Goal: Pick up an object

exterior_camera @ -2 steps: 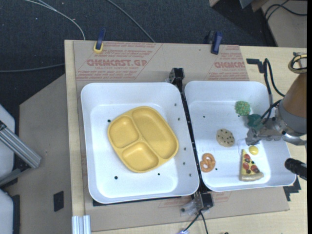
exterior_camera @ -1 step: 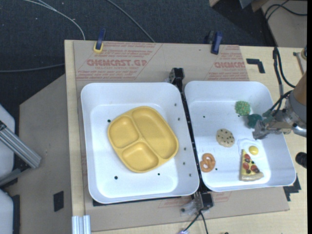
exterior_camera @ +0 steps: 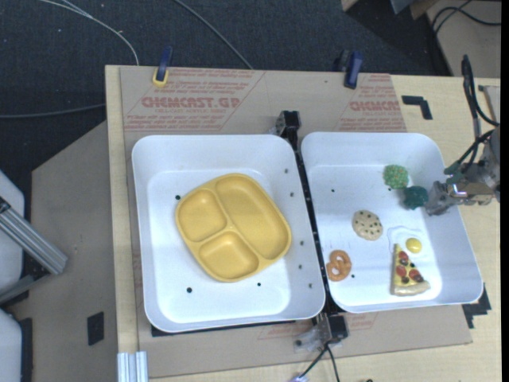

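One fixed cam, mounted above the bench (exterior_camera: pixel 238 94), looking down at a slant — far edge at top of pic, near edge at bottom. Mid-range: both white bins (exterior_camera: pixel 151 213) fit whole, side by side, w/ dark floor showing beyond — arm enters from the right.

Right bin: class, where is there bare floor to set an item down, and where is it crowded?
The right bin has bare floor along its far and left parts, between the divider and the cookie. It is crowded toward the near right: pretzel, egg, pizza slice. Broccoli and a dark green piece sit by the gripper.
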{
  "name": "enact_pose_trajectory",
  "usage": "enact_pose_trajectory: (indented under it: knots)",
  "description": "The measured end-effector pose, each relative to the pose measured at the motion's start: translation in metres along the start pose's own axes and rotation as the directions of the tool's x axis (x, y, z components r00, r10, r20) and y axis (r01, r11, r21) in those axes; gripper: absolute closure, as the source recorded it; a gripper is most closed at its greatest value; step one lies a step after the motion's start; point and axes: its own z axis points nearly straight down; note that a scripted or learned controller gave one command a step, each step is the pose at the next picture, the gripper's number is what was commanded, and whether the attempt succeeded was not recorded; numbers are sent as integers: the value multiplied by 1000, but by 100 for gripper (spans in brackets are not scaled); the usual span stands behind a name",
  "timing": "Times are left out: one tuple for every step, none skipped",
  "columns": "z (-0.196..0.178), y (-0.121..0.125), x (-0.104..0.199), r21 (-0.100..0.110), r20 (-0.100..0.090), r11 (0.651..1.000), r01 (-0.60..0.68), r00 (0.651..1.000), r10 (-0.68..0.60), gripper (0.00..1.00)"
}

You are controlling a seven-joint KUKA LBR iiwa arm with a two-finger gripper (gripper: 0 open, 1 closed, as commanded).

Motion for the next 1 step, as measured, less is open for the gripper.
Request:
enact_pose_trajectory:
  knots:
    - [-6,11,55,3,-4,1000,5,1000,-5,100]
